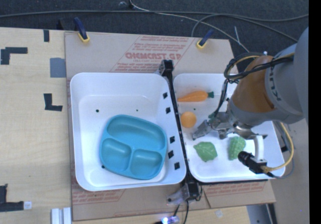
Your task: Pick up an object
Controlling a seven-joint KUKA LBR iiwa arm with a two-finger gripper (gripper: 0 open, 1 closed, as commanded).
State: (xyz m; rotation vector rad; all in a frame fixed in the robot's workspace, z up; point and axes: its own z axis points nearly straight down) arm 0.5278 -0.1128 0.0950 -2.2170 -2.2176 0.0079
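Note:
The right bin [261, 172] holds an orange carrot [193, 96] near its far edge, a small orange ball [188, 119] by its left wall, and two green leafy toys, one [206, 151] near the front and another [235, 147] to its right. My gripper [206, 127] hangs low in this bin, between the orange ball and the left green toy, its metal fingers pointing left. Nothing shows between the fingers. The grey arm with its orange band [253, 92] covers the bin's right part.
The left bin [83, 87] holds a blue divided plate [133, 146]. A black divider [173, 113] separates the bins. Cables run over the dark floor behind, and two clamps [82, 32] pin the cardboard base.

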